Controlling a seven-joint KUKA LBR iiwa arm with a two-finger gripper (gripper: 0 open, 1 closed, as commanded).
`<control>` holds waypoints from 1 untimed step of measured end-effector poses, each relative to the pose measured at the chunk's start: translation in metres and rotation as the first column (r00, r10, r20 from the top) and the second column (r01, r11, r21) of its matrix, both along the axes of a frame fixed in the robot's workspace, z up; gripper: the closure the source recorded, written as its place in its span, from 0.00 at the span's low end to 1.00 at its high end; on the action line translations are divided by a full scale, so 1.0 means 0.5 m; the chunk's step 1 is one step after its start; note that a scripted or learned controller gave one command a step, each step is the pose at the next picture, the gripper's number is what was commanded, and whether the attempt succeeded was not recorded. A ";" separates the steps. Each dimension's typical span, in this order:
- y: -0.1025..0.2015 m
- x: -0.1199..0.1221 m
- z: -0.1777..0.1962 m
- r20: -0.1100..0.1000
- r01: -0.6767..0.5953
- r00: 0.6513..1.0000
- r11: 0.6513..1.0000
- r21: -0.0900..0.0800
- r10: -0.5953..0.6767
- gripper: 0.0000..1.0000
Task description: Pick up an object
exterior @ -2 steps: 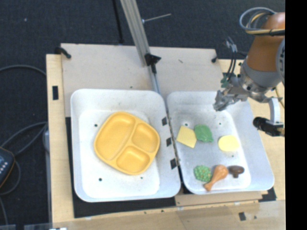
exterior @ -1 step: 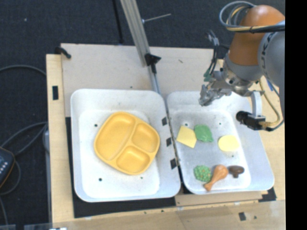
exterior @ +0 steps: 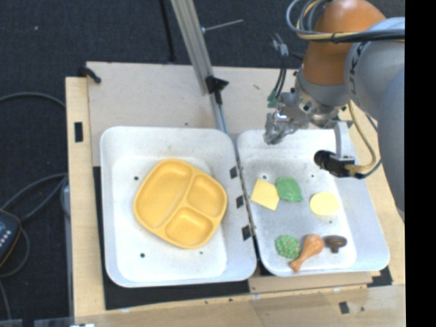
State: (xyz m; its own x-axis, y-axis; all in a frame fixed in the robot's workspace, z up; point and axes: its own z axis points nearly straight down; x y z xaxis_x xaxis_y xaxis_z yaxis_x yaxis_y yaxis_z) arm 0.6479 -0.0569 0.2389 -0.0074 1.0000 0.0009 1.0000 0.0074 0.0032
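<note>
My gripper (exterior: 274, 129) hangs over the far left corner of the right bin (exterior: 354, 251), above the bin floor with nothing between its fingers. Below it in that bin lie a yellow cheese-like wedge (exterior: 265, 195), a green leafy piece (exterior: 289, 189), and a pale yellow round piece (exterior: 325, 204). Nearer the front edge are a second green piece (exterior: 287, 245), a tan chicken drumstick (exterior: 306, 250) and a small brown mushroom (exterior: 335, 242). All of them lie apart from the gripper.
The left bin (exterior: 122, 251) holds a yellow divided plate (exterior: 180, 202). A slanted metal pole (exterior: 197, 53) rises behind the bins near their shared edge. A black cable clip (exterior: 334, 162) from the arm hangs over the right bin's far side.
</note>
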 end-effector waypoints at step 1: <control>0.102 0.002 0.023 0.000 0.000 1.000 1.000 0.001 0.000 1.00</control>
